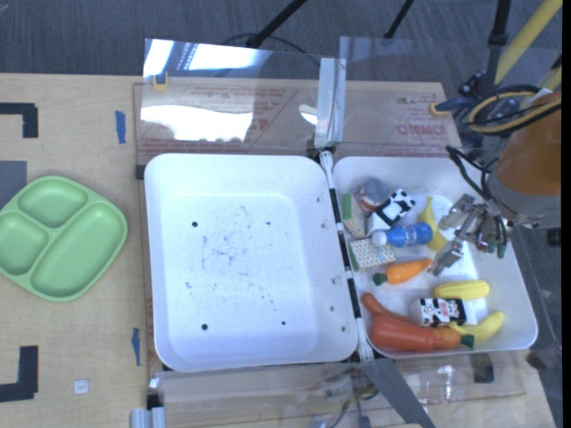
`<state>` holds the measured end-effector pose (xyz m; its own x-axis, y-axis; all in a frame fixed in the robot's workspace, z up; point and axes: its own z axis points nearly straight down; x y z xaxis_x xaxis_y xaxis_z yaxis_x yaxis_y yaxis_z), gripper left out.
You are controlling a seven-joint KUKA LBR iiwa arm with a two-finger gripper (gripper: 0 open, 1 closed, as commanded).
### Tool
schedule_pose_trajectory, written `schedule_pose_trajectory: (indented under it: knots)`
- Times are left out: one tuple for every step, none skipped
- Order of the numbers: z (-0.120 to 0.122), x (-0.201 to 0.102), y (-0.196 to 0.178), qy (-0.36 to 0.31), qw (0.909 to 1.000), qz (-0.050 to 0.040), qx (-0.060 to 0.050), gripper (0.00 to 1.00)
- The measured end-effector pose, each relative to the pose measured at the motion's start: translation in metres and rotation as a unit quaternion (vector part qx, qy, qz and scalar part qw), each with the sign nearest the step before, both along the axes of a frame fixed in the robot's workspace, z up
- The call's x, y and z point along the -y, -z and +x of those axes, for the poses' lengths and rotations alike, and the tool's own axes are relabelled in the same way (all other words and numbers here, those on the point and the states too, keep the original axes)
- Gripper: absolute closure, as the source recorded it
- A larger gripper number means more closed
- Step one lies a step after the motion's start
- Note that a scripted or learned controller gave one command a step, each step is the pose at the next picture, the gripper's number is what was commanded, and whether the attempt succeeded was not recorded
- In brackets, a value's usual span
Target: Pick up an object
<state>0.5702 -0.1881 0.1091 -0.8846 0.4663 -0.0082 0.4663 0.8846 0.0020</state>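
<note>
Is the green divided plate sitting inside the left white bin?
No. The green divided plate lies on the wooden bench, apart from the left bin and to its left in the camera view.

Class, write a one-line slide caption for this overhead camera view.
Gripper hovers over toy food crowding the right bin, near a blue bottle and carrot.

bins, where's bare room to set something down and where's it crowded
The left bin has a bare floor from wall to wall. In the right bin, toys fill the middle: blue bottle, carrot, bananas. The gripper hangs among them. Beside the bins lies a green divided plate.
</note>
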Motion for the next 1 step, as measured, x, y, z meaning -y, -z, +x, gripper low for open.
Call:
schedule_pose_trajectory:
  knots:
    - [0.0262,-0.0086,-0.0440,-0.131,0.9914,-0.0006,0.000,0.00]
